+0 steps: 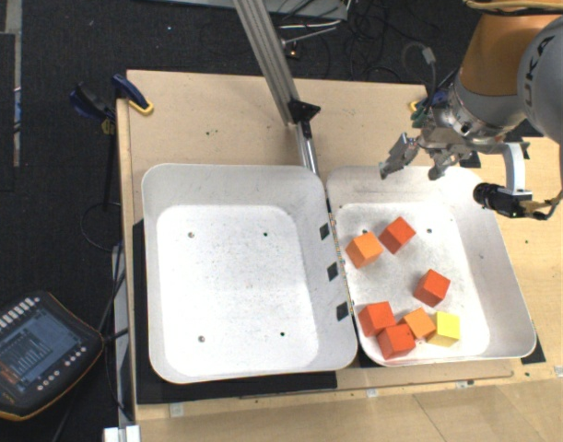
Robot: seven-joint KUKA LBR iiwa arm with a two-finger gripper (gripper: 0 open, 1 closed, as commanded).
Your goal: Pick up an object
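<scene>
Looking down at a slant on a tan wooden bench (226, 109), the scene runs from a handheld control pad (32, 353) lying on the dark floor at the far left, its screen tilted toward the camera. Just above it, at the bench's upper left corner, sits a blue and yellow clamp (124, 95). Next comes the left bin (235, 178), a shallow white tray with rounded corners and a few small dark dots on its floor. A slim metal pole (267, 49) slants down from the top of the picture and ends near the gap between the two trays.

The right bin (502, 274) touches the left one along its side and holds six small blocks. An orange block (364, 249) lies nearest the shared edge, with a red block (398, 234) just beside it to the upper right. Farther down, a second red block (433, 287) sits alone. Along the lower rim is a tight group: a red block (376, 317), another red block (396, 340) touching it, an orange block (419, 322), and a yellow block (447, 328) at the right end.

At the upper right, the grey arm with its orange band (507, 49) reaches in. Its gripper (417, 162) hovers over the far rim of the right bin, fingers spread apart with nothing between them, well apart from the blocks.
</scene>
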